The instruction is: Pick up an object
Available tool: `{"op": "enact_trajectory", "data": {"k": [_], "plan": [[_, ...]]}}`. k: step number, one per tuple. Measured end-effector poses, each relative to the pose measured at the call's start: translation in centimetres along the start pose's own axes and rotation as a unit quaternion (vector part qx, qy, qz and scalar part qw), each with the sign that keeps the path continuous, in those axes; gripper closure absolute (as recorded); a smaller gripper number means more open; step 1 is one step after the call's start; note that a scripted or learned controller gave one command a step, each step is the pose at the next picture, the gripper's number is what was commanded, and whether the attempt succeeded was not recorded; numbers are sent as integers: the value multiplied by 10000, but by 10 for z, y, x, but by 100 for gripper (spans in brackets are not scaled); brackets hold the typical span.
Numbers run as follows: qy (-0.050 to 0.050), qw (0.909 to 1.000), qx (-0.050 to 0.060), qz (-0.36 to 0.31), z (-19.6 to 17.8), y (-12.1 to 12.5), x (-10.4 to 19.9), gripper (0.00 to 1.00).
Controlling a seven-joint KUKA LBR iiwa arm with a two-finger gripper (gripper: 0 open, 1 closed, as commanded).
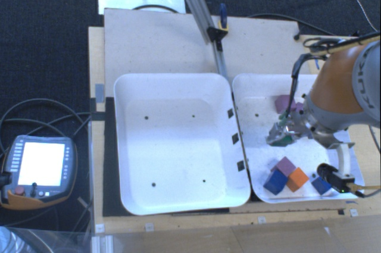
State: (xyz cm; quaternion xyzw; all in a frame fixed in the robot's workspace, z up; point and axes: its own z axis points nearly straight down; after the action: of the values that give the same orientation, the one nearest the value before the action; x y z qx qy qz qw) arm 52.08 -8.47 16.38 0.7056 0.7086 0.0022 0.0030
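Where the pale bench (161, 37) stands on dark carpet, two white bins sit side by side, the left bin (178, 139) at nine o'clock of the right bin (253, 121). A teach pendant (38, 171) lies on the floor at eight o'clock. The gripper (280, 134) hangs low over the right bin; how it stands cannot be told. Below it, toward five o'clock, cluster a purple block (286, 165), an orange block (297, 178) and a blue block (275, 182). The arm hides part of a pink object (282, 103).
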Motion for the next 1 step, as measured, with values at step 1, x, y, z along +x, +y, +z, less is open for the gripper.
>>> {"op": "enact_trajectory", "data": {"k": [1], "plan": [[1,10000,-3,-3,-59,-6,1,100]]}}
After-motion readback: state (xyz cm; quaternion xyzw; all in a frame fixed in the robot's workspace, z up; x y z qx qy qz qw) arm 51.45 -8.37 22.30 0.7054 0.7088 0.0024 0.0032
